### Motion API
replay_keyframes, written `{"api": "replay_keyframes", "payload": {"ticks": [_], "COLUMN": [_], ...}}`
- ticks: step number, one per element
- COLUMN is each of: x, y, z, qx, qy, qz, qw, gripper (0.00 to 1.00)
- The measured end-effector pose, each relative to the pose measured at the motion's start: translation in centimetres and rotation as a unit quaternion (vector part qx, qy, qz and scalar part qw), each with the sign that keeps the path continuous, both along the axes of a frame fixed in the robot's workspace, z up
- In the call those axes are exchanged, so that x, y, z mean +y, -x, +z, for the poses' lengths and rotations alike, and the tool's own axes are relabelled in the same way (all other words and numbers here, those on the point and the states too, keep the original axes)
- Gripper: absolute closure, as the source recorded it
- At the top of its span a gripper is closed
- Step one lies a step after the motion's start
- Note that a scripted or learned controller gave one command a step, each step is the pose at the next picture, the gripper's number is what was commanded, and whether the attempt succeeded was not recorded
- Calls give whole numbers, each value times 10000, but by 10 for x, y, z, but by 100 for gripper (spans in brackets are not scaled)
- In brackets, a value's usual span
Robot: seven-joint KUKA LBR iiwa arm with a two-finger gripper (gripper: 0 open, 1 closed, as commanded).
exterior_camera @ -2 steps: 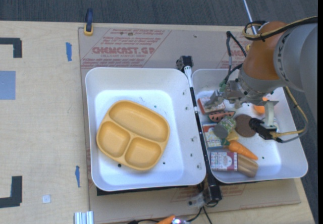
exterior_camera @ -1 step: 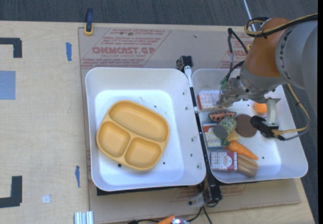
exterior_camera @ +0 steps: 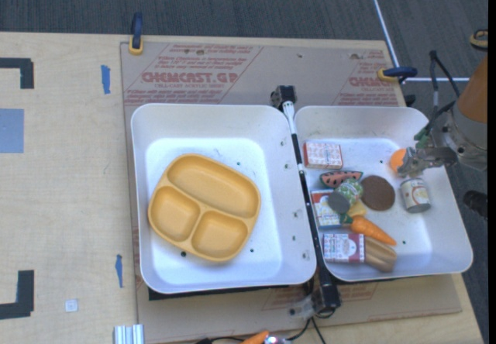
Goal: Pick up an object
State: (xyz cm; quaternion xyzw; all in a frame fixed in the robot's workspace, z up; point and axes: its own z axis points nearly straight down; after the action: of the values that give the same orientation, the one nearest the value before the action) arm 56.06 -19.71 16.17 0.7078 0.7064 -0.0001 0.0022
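Toy food lies heaped in the white bin on the view's right (exterior_camera: pixel 457 253), and the pieces nearest the gripper (exterior_camera: pixel 419 158) are a small orange piece (exterior_camera: pixel 397 159) and a small tin can (exterior_camera: pixel 415 195). The orange piece sits just beside the gripper on its left, partly hidden by it. The can lies on its side just below the gripper, apart from the other items. The gripper hangs low over the bin's right half, near the far right wall. Its metal parts blur together here, so I cannot tell whether it is parted, closed or grasping anything.

Left of the can rests a round brown disc (exterior_camera: pixel 378 192). Beyond that, a watermelon slice (exterior_camera: pixel 341 177) lies above a green and grey lump (exterior_camera: pixel 346 197). A red-and-white carton (exterior_camera: pixel 323 154) lies flat near the bin's far left corner. A carrot (exterior_camera: pixel 373 230) slants down from the lump toward a tan loaf (exterior_camera: pixel 380 256). A second red-and-white carton (exterior_camera: pixel 342 247) touches the loaf's left side at the near wall.

The grey arm (exterior_camera: pixel 473 106) with its orange band enters from the right edge. The left bin (exterior_camera: pixel 147 122) holds a yellow three-compartment tray (exterior_camera: pixel 204 206), lying flat and turned at a slant. Both bins stand on a brown printed board (exterior_camera: pixel 232 75) clamped to the pale wooden bench (exterior_camera: pixel 62 180).
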Motion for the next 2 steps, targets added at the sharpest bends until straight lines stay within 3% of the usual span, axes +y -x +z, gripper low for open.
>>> {"api": "replay_keyframes", "payload": {"ticks": [1,2], "x": [2,18], "y": [0,14], "z": [-1,-51], "qx": [4,-81], "qy": [-10,-2], "qz": [10,32], "qw": [10000,10000], "gripper": [0,0]}}
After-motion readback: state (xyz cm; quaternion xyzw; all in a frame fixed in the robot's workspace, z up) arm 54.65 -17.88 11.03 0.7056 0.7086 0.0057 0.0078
